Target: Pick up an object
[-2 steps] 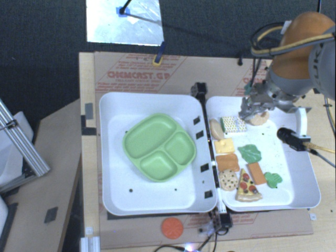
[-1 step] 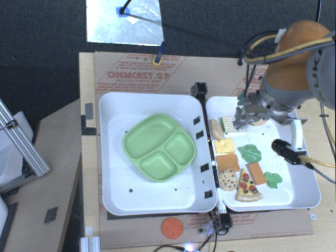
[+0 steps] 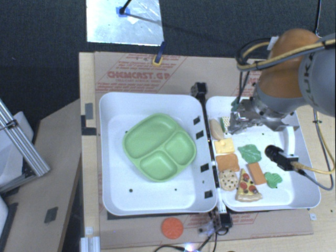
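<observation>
Right bin [image 3: 304,193]: I count toy foods, including pizza slice [image 3: 248,189] and cookie [image 3: 228,179]. Left bin [image 3: 113,140]: green plate [image 3: 159,147]. My claw [image 3: 237,121] hangs over the right bin's far corner.

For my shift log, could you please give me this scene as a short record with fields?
left bin: holds a green divided plate
right bin: toy food, including a pizza slice, a cookie, a yellow cheese square and a green leaf
end effector: low over the right bin's far left part
grasp: cannot tell
bench front: orange disc
</observation>
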You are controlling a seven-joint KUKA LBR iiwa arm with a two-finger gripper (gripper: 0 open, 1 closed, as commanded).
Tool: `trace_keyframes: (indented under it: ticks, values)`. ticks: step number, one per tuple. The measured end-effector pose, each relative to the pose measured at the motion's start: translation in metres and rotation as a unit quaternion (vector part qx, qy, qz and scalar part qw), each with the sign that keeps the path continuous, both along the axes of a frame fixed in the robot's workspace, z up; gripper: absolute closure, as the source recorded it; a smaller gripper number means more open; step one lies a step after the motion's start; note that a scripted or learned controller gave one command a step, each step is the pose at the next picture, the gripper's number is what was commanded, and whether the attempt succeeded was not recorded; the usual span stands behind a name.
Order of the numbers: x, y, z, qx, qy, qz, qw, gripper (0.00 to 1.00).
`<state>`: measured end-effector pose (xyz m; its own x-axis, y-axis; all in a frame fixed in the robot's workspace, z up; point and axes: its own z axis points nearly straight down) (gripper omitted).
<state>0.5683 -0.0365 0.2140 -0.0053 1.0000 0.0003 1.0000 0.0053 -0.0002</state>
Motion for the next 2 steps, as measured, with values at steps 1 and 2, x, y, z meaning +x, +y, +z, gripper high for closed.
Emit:
trace_keyframes:
  ticks: [1, 2]
  values:
    - [-0.006, -0.007, 0.013, 0.0, -0.001, -0.002, 1.0, 1.0]
    - [0.011, -0.007, 0.012, 0.0002, -0.002, 0.0, 1.0, 1.0]
